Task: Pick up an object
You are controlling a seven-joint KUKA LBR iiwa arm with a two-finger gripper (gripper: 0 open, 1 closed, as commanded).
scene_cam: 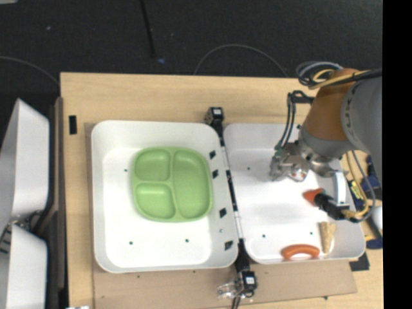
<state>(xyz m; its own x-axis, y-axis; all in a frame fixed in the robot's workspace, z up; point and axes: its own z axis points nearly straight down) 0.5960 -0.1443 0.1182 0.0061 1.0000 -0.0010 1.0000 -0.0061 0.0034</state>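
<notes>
My gripper (284,168) hangs low over the upper middle of the right bin (257,205), pointing towards its floor. I see nothing held in it. A small orange-red piece (313,196) lies just right of and below the gripper. Near the bin's front edge lies an orange curved piece (300,252), and a tan cone-shaped piece (327,236) rests to its upper right.
The left bin (112,237) holds a green divided plate (172,183) near its middle. A ridge with black clips (226,192) separates the two bins. The grey and orange arm (335,118) covers the right bin's far right corner.
</notes>
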